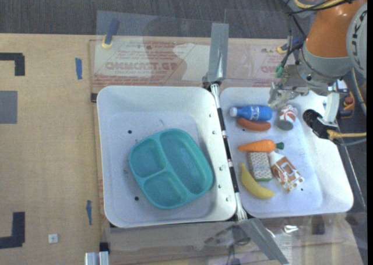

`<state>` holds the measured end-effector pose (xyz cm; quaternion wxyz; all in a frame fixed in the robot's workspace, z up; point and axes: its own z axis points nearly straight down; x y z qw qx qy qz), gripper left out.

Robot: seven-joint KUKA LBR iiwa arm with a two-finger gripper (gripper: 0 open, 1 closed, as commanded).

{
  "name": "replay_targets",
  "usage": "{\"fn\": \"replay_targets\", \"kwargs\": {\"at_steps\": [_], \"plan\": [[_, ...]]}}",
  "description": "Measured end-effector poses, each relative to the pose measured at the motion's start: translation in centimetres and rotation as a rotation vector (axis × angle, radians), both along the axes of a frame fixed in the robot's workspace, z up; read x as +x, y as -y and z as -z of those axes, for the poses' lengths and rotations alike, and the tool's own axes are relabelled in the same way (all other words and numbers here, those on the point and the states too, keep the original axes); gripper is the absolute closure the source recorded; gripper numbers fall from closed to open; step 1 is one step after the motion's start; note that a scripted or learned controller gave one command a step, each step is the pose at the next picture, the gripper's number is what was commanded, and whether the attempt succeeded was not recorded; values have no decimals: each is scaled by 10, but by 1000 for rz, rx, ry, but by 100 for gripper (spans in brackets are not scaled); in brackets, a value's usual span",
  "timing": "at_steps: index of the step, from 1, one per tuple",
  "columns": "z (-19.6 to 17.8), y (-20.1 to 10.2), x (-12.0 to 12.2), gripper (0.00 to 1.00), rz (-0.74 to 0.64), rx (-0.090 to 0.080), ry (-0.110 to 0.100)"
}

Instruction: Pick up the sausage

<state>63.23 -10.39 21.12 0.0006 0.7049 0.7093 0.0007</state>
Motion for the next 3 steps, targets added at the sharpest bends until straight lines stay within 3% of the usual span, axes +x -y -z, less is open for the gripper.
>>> {"fn": "replay_targets", "kwargs": {"at_steps": [1,2,3], "plan": [[26,-35,35,100,305,-1,0],[-60,14,35,100,228,-2,0],[-34,-41,34,100,280,0,-6]]}}
